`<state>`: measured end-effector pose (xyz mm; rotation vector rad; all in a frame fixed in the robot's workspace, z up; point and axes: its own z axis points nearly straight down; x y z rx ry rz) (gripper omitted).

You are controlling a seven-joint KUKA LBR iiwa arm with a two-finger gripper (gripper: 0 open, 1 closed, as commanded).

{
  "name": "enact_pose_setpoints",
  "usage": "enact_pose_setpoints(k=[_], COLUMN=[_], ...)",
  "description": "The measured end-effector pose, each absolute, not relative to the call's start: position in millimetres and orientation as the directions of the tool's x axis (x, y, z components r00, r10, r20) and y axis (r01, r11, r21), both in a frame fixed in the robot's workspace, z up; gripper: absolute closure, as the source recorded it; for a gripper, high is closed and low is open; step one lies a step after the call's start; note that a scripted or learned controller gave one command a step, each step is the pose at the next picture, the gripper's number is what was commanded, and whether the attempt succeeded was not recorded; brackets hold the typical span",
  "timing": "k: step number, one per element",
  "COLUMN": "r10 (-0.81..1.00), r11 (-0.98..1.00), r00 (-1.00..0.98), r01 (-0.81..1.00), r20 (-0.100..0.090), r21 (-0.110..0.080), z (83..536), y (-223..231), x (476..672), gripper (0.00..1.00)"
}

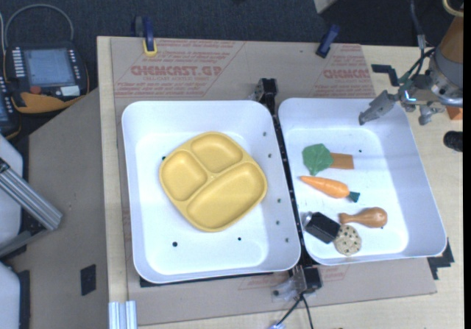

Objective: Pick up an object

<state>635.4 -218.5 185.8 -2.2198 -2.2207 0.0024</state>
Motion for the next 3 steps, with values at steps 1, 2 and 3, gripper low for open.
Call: enact_pose_setpoints(k=[1, 2, 3], r10=[1.0, 1.0, 1.0], r11=[0.004, 0.009, 0.008], r00=[-0.004, -0.009, -0.008], r01=[1.0, 1.0, 1.0], r20=[0.01, 0.018, 0.004], r21=[-0.002, 0.003, 0.005], z=[124.5, 87.3, 97.5], y=[-212.3, -201.7, -206.8], x=[634.7, 640.0, 638.6], gripper=[0.0, 0.0, 1.0])
